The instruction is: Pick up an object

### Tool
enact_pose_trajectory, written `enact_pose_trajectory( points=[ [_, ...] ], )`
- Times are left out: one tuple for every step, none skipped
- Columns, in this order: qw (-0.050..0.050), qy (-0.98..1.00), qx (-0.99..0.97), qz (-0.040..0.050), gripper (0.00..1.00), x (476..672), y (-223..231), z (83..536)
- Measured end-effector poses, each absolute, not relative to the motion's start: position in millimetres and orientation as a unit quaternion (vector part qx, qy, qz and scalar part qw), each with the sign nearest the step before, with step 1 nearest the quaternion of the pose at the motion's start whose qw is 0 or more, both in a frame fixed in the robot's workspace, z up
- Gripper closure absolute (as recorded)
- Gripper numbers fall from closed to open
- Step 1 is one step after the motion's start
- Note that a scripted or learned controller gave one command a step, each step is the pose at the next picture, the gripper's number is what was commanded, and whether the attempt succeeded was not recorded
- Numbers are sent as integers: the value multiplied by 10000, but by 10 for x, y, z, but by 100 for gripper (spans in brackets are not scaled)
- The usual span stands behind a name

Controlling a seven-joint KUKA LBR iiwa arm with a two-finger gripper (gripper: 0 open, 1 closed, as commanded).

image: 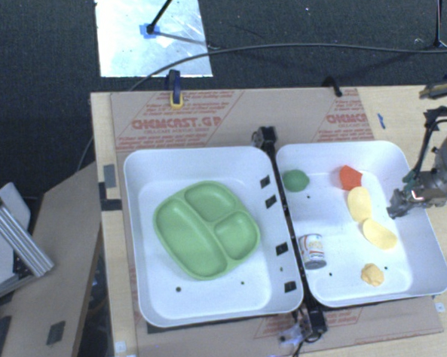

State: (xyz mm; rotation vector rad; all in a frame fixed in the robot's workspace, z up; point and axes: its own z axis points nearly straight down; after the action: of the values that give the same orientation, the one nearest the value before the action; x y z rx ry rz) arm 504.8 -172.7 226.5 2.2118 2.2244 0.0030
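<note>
The right bin (411,276) holds several small items: a green ball (295,180), an orange-red piece (349,177), a pale yellow oblong piece (359,203), a second pale yellow piece (379,234), a small yellow-orange lump (372,274) and a little can (312,251) lying near the divider. My gripper (400,204) hovers at the right rim of this bin, just right of the two yellow pieces, with nothing seen between its fingers.
The left bin (146,216) bears a green three-compartment plate (206,229). Both bins rest on a cardboard sheet (227,113). A foil square (150,35) lies on the dark floor beyond. A metal rail (15,232) stands at the far left.
</note>
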Motion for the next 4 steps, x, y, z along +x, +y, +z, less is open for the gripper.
enact_pose_trajectory(
  points=[
    [14,7101,7041,10,100,5238,-1177,2295],
    [-2,7105,7037,6,100,5245,-581,2279],
    [-4,7103,7039,4,100,5310,-81,2174],
    [2,7109,7033,14,100,5430,544,2232]
  ],
)
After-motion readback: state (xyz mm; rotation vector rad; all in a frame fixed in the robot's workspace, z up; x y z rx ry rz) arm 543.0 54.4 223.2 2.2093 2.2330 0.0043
